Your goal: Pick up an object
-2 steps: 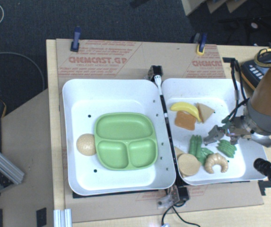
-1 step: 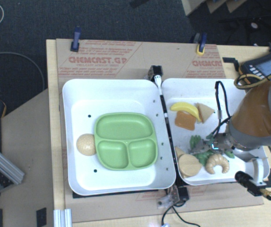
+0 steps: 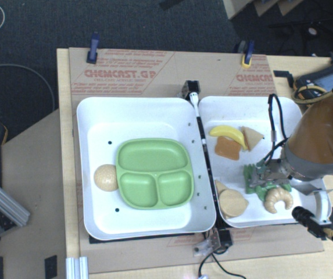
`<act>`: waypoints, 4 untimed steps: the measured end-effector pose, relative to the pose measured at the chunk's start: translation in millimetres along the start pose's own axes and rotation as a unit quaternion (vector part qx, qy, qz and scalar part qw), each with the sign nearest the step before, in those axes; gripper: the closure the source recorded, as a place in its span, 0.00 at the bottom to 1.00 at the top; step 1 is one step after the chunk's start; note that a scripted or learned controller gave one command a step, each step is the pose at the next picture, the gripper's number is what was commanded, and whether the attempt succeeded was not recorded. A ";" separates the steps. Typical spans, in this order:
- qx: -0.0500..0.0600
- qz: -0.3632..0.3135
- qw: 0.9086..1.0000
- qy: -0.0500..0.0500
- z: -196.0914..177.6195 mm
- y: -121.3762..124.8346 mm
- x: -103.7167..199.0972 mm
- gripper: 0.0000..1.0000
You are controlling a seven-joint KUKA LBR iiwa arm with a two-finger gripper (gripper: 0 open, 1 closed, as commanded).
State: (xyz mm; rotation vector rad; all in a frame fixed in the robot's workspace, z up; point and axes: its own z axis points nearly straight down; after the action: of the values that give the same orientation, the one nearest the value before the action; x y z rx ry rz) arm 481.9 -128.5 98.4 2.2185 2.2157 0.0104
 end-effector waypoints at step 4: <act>-0.007 -0.002 1.000 0.000 -366.6 1.9 106.2 1.00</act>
State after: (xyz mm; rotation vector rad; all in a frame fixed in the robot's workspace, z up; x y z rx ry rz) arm 480.6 -22.4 465.0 2.2062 2.2145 0.0248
